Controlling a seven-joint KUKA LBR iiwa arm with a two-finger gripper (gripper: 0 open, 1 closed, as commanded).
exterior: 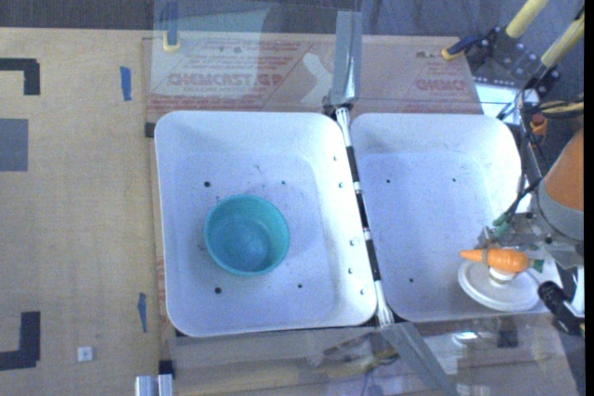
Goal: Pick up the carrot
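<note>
Camera view, contents and risks.

Item: left bin, white and shallow. Holds a teal bowl, upright, on the floor toward the near side.

Item: right bin, white, touching the left bin along the central seam. Holds a white disc or small plate in the near right corner.

Item: carrot, orange, lying roughly crosswise with its thin tip pointing left, above or on the white plate, at the right edge of the right bin.

Item: gripper, entering from the right, just beside or over the carrot's thick end. Whether its tool is apart, together or clamped on the carrot cannot be told; the wrist hardware hides the contact.

Risk, judged: if the hold is only on the thick end, the carrot may pivot or slip out on lifting. Its tapered, smooth shape favours this.

Risk, judged: the carrot sits near the bin wall and the plate; a low approach may nudge the plate or catch the rim.
</note>
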